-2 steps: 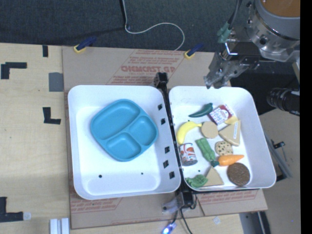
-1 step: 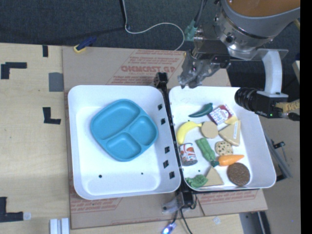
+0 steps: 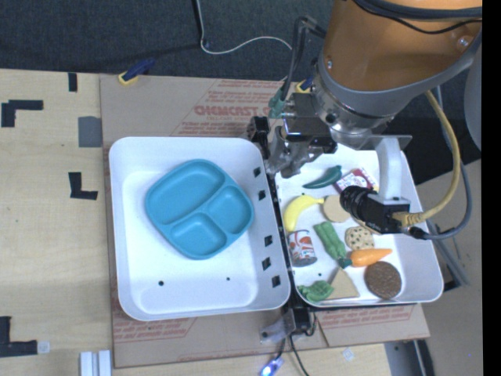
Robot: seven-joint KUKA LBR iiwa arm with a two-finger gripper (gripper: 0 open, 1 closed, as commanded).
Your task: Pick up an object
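The right bin (image 3: pixel 427 276) holds several toy foods: a yellow banana (image 3: pixel 300 207), a green chili pepper (image 3: pixel 322 178), a small can with a red label (image 3: pixel 302 247), a green pickle (image 3: pixel 331 240), a spotted cracker (image 3: pixel 359 237), an orange carrot (image 3: pixel 369 257), a brown round cookie (image 3: pixel 383 279) and a green leafy piece (image 3: pixel 316 291). My gripper (image 3: pixel 291 160) hangs over the back left corner of this bin, just behind the banana. The big orange and grey arm covers the bin's back part.
In the left bin (image 3: pixel 129 233) lies a blue divided plate (image 3: pixel 199 207). Black clips line the wall between the two bins. A black cable and connector (image 3: pixel 376 208) hang over the right bin near the pepper. A white cable runs across the dark floor behind the bench.
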